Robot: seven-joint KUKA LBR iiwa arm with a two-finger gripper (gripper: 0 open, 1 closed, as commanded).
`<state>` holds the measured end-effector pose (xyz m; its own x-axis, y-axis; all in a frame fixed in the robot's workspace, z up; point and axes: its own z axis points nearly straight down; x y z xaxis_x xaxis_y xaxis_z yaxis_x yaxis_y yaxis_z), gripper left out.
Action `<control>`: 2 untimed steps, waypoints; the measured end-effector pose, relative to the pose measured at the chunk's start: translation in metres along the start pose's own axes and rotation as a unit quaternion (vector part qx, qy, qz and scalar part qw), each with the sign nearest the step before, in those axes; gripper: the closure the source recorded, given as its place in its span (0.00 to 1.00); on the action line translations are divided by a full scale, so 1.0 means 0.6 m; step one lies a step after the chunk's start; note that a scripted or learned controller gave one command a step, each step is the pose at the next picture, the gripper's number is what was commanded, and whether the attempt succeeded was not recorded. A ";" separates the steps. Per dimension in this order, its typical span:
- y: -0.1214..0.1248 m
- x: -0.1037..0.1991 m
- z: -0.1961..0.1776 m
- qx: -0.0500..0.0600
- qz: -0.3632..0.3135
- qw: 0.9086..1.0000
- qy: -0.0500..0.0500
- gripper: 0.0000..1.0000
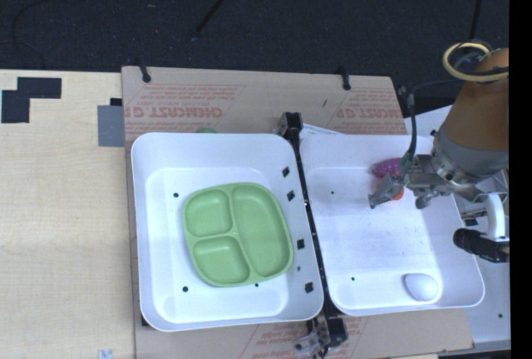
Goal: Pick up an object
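A: Pink object (386, 168), small and rounded, magenta in tone, is seen in the right bin (366, 282), near its far wall. A small orange piece (398, 193) is seen just beside it, toward the near side; whether the two are joined cannot be told.

B: And the hand (407, 198)?

A: It is placed low over the right bin, just beside the pink object and the orange piece. Two grey fingers (382, 196) are seen set apart from each other, so the hand is spread. Nothing is shown pinched between them.

B: What else is found in that bin?

A: A white egg-shaped object (421, 287) is seen near the front right corner, well apart from the hand.

B: The left bin (158, 266)?

A: A light green divided plate (238, 233) with three compartments is laid flat in its middle.

B: And beneath the bins?

A: A cardboard sheet (249, 104) with red printing is spread on the pale wooden tabletop (58, 224).
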<state>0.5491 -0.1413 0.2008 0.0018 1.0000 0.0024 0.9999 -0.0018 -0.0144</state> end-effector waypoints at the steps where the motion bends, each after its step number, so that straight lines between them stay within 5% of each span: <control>1: 0.005 0.000 -0.011 -0.006 -0.001 1.000 -0.001 0.00; 2: 0.001 -0.003 0.062 -0.003 -0.001 1.000 0.000 0.00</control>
<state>0.5492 -0.1429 0.1635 0.0002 1.0000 0.0017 1.0000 -0.0002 -0.0075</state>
